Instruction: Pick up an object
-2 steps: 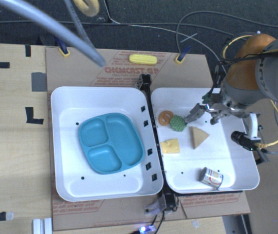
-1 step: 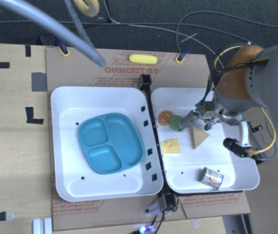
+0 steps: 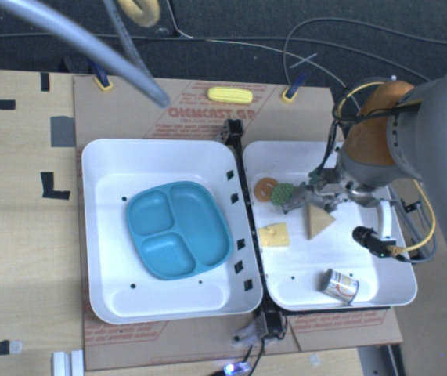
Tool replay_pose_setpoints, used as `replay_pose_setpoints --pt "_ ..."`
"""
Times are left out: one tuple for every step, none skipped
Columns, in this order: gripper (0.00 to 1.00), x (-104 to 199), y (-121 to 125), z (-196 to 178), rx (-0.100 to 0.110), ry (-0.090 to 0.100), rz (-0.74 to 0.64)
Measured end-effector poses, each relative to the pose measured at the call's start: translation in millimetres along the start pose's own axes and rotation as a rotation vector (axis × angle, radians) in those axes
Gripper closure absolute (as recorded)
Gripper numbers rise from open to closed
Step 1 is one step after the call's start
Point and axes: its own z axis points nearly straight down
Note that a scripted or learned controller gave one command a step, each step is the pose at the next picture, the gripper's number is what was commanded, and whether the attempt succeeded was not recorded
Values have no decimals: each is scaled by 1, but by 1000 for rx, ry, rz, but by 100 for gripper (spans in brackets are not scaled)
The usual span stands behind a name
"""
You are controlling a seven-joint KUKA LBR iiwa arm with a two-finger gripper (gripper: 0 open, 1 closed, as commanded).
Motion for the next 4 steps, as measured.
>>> replay_pose_setpoints --pt "100 0 1 -12 -3 -1 -1" --pt "100 -1 2 -75 -4 1 0" --pt "100 2 5 -139 -6 1 0" --pt "100 12 4 -195 -6 1 -1"
